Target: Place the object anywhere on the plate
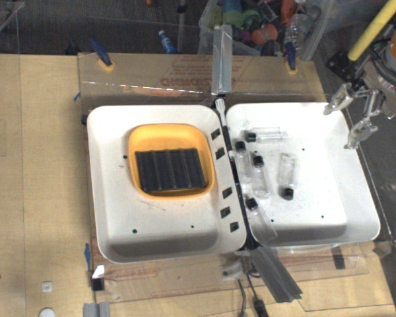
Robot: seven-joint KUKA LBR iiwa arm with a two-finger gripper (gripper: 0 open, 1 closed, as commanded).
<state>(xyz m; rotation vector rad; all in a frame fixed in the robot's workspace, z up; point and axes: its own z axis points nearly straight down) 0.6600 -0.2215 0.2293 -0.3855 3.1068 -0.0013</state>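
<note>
An orange plate (166, 135) lies in the left bin (112, 230), and a black ribbed slab (170, 169) rests flat on it. Several clear vials with black caps are scattered in the right bin (330, 210): one (266, 136) at the back, one (286, 172) in the middle, and others (258, 176) near the divider. My gripper (344, 119) hangs over the right bin's back right corner, open, with nothing between its fingers. It is well apart from the vials and the plate.
A divider (226, 177) with black tabs separates the two bins. A clear tub of coloured toys (264, 8) stands behind the bench. A yellow tube (377, 20) slants at the top right. Clamps hold the bins at the front and back.
</note>
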